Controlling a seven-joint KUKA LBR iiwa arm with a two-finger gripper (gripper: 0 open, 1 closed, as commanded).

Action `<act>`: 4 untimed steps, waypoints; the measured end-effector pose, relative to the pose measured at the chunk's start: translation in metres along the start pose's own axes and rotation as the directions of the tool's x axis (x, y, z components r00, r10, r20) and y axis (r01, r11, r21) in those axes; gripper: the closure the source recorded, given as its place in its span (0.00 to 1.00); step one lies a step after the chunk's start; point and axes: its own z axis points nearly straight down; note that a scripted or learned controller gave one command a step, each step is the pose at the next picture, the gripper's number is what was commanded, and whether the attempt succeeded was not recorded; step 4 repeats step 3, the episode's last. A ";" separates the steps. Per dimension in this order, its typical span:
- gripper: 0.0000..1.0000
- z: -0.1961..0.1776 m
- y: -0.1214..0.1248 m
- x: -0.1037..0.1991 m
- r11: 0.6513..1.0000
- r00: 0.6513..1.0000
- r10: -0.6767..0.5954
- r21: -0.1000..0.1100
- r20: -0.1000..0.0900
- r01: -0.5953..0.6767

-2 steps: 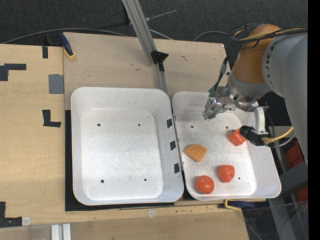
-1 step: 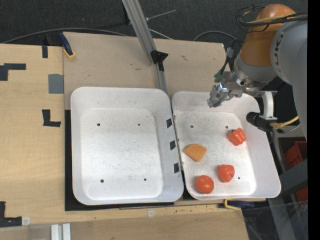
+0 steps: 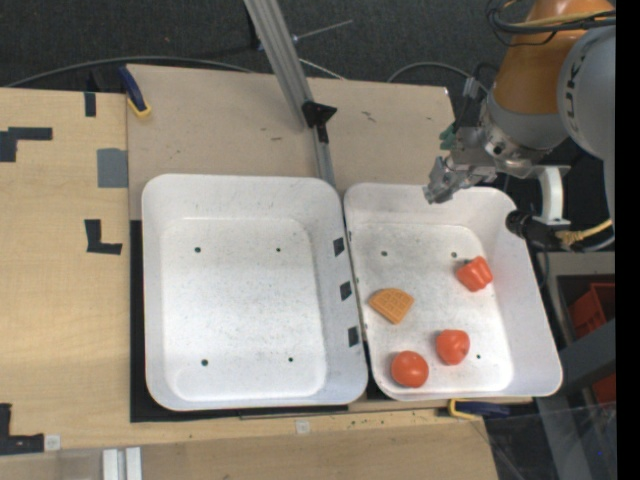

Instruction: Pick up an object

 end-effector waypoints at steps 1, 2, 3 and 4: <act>1.00 0.011 -0.019 0.054 1.000 1.000 -0.004 0.006 -0.002 0.004; 1.00 0.023 -0.031 0.111 1.000 1.000 -0.005 0.007 -0.002 0.005; 1.00 0.016 -0.034 0.158 1.000 1.000 -0.005 0.005 -0.002 0.005; 1.00 0.016 -0.034 0.158 1.000 1.000 -0.005 0.005 -0.002 0.005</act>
